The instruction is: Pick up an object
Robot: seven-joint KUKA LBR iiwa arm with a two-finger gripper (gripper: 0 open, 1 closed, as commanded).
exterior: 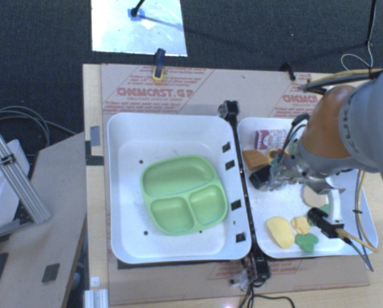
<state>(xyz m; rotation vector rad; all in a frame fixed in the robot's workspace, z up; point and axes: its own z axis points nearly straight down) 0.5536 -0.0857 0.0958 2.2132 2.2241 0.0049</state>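
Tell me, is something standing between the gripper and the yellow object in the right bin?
Nothing visible does. The gripper is low at the right bin's left side, and the yellow object lies nearer the front edge, with bare bin floor between them.

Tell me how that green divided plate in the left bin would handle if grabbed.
The plate looks like moulded plastic, so probably stiff and light. It lies flat in the left bin, so tipping seems unlikely, though it may slide if pushed. Its raised rim and dividers likely offer the only edges to pinch.
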